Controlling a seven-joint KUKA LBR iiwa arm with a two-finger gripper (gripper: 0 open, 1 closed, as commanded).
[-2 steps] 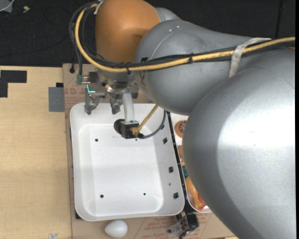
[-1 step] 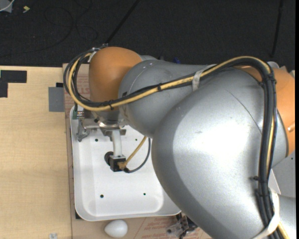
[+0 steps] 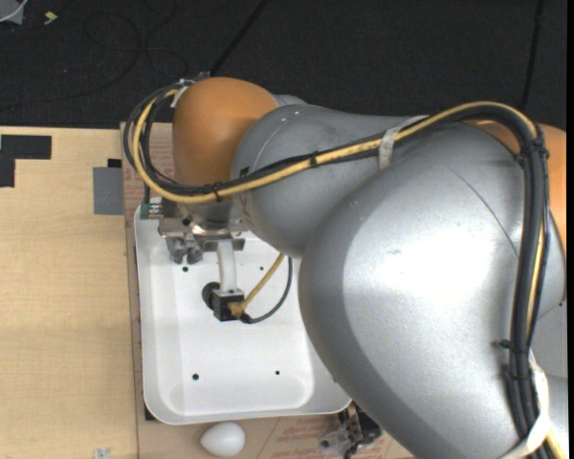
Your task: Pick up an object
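Observation:
My gripper (image 3: 186,250) hangs low over the far left part of a shallow white bin (image 3: 167,371), just inside its far wall. The grey arm with its orange band (image 3: 215,132) reaches in from the right and hides the bin's right side. I see no loose object between or under the gripper's tips. A white egg-shaped object (image 3: 222,439) lies outside the bin, just past its near edge.
A tan board (image 3: 48,304) spreads to the left of the bin, with black marks (image 3: 19,153) and a grey patch (image 3: 105,189) on it. A small dark metal thing (image 3: 349,435) sits by the bin's near right corner. Three tiny dark dots mark the bin floor.

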